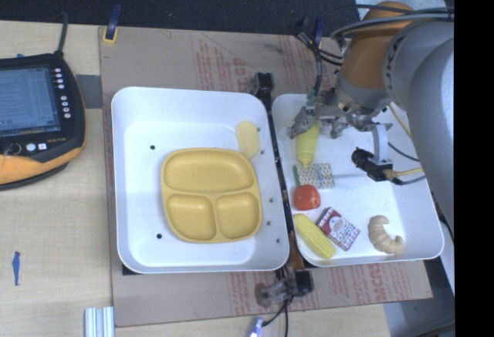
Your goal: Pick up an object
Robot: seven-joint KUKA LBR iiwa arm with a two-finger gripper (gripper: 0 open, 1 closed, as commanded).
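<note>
Down at the bottom edge of the frame there's a little metal clamp (279,291) sitting where the two bins meet. Just above it, the right bin (421,249) has a corn cob (314,235) in its lower left corner, a small red-and-white packet (338,228) touching it, and a croissant (385,235) further right. A red tomato (306,197) sits above the corn, then a small patterned packet (316,176), then a yellow bottle-shaped thing (307,144) near the top left of that bin. The gripper (333,123) hangs right over that upper part of the bin, beside the yellow thing; can't tell if it's open or closed from here. The left bin (131,173) holds a yellow divided plate (210,193) in the middle and a pale yellow piece (248,139) up by its right wall. A tablet controller (35,116) sits at the far left.
</note>
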